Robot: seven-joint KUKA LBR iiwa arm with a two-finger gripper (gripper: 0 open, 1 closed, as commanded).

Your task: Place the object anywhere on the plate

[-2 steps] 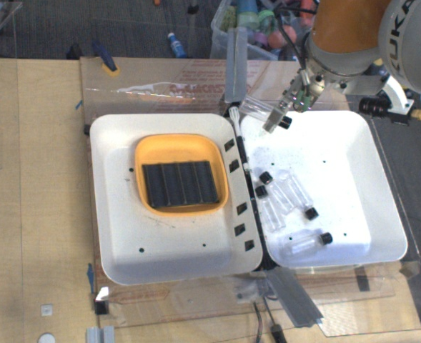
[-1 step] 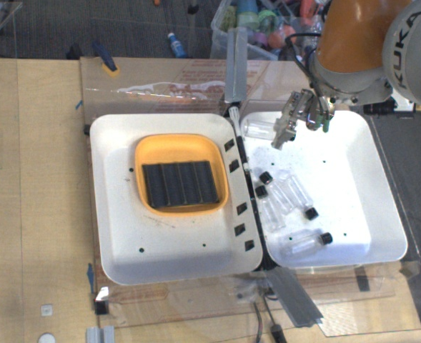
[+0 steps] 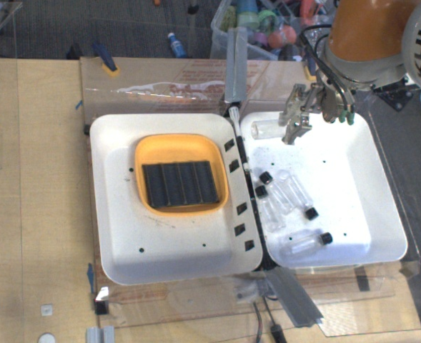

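1. Camera view: the gripper [image 3: 296, 131] is seen over the far left corner of the right bin [image 3: 382, 191]; its fingers are spread apart, with nothing between them.
2. Clear vials with black caps [image 3: 285, 191] are scattered along that bin's left side.
3. The orange plate [image 3: 181, 146] is seated in the left bin [image 3: 117, 213], with a black ribbed block [image 3: 180, 184] lying on it.

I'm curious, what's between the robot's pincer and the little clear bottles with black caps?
In the camera view, just bare white bin floor lies between the pincer and the clear bottles. One more clear bottle lies off to the pincer's side.
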